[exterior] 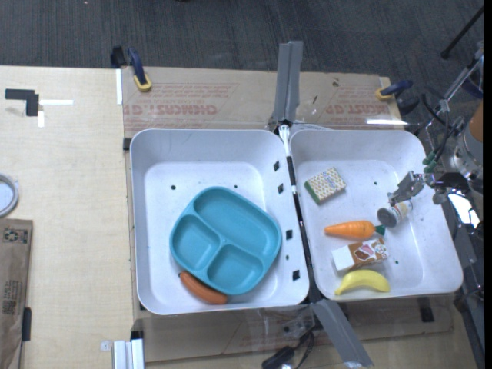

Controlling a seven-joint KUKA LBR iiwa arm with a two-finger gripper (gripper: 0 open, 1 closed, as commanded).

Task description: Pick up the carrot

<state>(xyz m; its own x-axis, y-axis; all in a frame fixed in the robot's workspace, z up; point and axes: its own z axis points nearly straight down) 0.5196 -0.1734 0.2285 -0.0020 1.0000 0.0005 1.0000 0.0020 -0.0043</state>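
Orange and tapered, the carrot lies on its side in the right bin, its green stub end pointing toward the gripper, which hangs just beside that end. Whether the jaws are wide or narrow I cannot tell. A small carton and a banana sit just below the carrot, and a patterned sponge lies above it. It looks like a light, stiff plastic toy, probably smooth and liable to roll, so the thick middle across its width seems the safest hold.
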